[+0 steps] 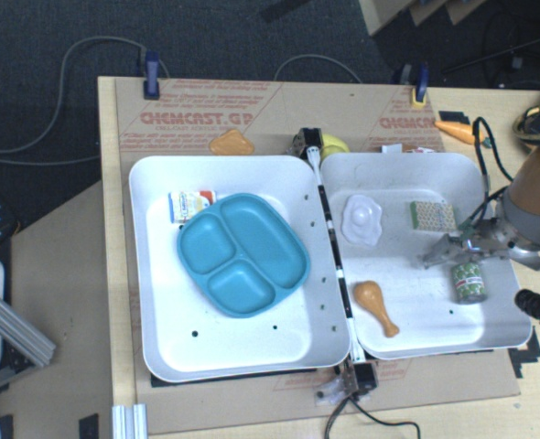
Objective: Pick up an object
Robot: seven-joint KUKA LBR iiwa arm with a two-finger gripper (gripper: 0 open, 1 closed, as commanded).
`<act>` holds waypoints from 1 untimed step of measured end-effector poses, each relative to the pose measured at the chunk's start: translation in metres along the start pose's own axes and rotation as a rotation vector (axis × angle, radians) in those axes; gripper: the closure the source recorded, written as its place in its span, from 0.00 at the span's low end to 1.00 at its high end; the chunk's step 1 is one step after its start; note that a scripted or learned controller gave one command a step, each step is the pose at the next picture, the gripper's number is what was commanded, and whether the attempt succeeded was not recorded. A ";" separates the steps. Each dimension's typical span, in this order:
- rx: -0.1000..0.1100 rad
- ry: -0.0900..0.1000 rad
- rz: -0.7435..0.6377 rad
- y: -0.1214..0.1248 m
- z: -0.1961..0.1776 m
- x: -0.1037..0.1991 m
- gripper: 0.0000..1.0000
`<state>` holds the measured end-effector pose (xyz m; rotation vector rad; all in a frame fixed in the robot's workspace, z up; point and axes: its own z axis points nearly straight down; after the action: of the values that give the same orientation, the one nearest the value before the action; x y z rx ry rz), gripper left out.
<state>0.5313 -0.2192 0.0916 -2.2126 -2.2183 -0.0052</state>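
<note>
I hovered at the right of the frame in the right bin (499,332), my fingers (455,248) spread wide and holding nothing, just above the green jar (469,282), judging I should centre over it and descend before closing.

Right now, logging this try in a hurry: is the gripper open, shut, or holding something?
Gripper: open, holding nothing, low in the right bin beside the green jar.
</note>
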 end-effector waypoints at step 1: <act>-0.005 -0.006 0.001 0.001 -0.011 -0.002 1.00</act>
<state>0.5327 -0.2210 0.1029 -2.2193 -2.2225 -0.0033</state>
